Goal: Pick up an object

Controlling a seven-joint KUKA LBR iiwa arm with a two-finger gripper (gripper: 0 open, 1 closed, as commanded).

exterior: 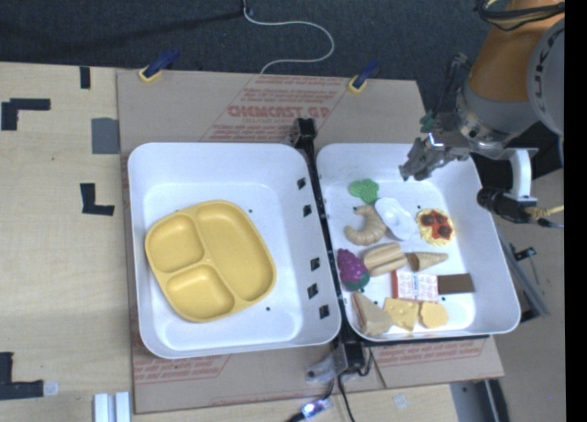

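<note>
Two shallow white bins sat side by side on the surface (pixel 55 227), over a sheet of cardboard (pixel 266 108) that seemingly served to protect the top. Left bin (pixel 147 168) held one yellow divided plate (pixel 210 260), three compartments, lying flat and tilted diagonally; it appeared to be spare stock or a drop-off point, well apart from the work in hand. Right bin (pixel 486 255) held the pickable items, gathered in a loose heap toward its left and near side, presumably tipped in together: a green leafy piece (pixel 364 191), a tan croissant (pixel 368 225), a purple grape bunch (pixel 352 267), a hot-dog roll (pixel 383 257), an ice-cream cone (pixel 426 261), a small pizza round (pixel 435 225), yellow cheese pieces (pixel 417 314) and a brown chocolate bar (pixel 456 284). All were toy foods, small, matt and probably light plastic; several touched or overlapped, which was judged likely to hamper a clean grasp. Pincer (pixel 415 165) hung over the far edge of the right bin, above and apart from the heap, nothing between its fingers. Whether it was open or closed could not be told at this angle. No single target could be identified; the green piece and pizza round lay nearest.
</note>
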